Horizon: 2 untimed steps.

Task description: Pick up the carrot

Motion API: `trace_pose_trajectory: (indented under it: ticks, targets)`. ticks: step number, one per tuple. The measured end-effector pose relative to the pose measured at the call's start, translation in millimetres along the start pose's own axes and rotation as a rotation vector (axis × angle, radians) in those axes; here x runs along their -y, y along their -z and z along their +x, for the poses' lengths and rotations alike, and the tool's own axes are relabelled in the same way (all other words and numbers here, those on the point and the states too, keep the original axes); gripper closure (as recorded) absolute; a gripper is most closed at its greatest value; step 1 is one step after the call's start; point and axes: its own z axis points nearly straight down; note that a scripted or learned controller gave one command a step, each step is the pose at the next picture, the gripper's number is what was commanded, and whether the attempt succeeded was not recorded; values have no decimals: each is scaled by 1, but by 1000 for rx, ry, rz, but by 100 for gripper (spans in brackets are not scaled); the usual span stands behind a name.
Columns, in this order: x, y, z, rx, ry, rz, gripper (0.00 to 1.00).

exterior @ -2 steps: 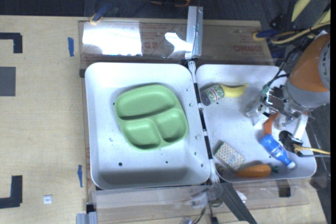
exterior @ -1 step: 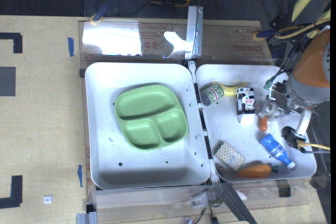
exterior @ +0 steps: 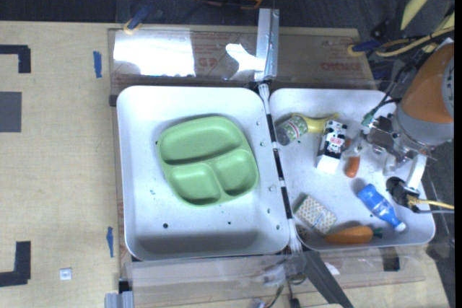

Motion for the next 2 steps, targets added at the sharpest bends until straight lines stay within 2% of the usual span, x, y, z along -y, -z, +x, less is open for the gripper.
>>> trace_pose_trajectory:
  ticks: [1, 2]
  targets:
    - [77, -14, -12, 4, -326, 7, 0]
    - [30, 99, -19, 6, -217, 9, 0]
